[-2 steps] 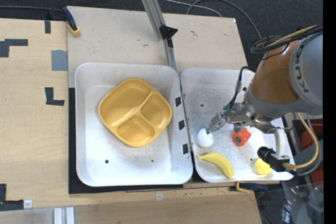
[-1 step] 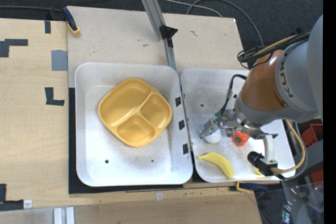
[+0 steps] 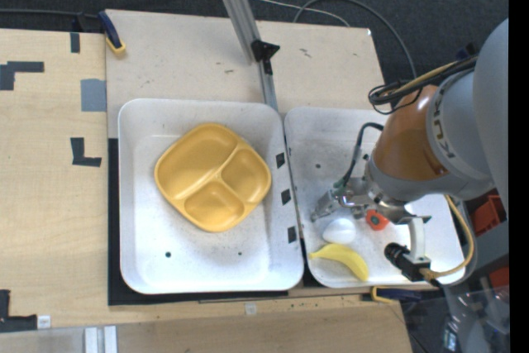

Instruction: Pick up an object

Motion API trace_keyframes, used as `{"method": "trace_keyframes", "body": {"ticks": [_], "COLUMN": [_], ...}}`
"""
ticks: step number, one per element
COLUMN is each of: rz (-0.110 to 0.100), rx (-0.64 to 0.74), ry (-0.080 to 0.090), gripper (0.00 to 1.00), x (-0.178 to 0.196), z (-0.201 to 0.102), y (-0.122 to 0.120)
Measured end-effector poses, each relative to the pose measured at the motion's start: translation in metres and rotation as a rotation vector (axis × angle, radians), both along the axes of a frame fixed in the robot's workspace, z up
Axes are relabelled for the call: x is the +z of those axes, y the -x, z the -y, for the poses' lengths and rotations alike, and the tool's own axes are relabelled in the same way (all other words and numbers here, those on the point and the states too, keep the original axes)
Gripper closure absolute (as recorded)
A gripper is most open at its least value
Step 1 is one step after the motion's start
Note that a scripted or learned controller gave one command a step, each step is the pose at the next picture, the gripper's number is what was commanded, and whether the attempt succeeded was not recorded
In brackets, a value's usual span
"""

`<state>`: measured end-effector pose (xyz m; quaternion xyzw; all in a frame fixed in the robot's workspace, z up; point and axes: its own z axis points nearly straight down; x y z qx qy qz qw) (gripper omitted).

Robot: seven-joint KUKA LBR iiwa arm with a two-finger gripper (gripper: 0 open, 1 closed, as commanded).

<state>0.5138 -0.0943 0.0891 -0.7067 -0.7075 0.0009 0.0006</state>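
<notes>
Banana-shaped yellow plastic toy (image 3: pixel 345 261) lies at near edge of right-hand shallow white bin (image 3: pixel 307 178). Just beyond it, white egg-shaped object (image 3: pixel 338 231), with small orange-red round piece (image 3: pixel 377 220) to its right. Gripper (image 3: pixel 343 201) sits low directly above the egg; whether its fingers are open or closed cannot be told. Yellow three-compartment plastic plate (image 3: pixel 213 175) rests flat in left-hand white bin (image 3: pixel 132 202) on the desk (image 3: pixel 173 54).

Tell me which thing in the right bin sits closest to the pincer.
The white egg-shaped object, just below the pincer; the yellow banana lies farther toward the bin's near edge.
</notes>
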Motion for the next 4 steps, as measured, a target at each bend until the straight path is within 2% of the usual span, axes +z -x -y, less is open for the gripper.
{"method": "trace_keyframes", "body": {"ticks": [1,2,3,4], "rz": [-0.001,0.004,0.007,0.005], "rx": [0.001,-0.001,0.001,0.001], "ry": [-0.002,0.0,0.0,0.0], "gripper": [1.0,1.0,1.0,1.0], "x": [0.01,0.056,0.117,0.159], "z": [-0.001,0.008,0.002,0.001], "y": [0.0,-0.001,-0.004,-0.005]}}
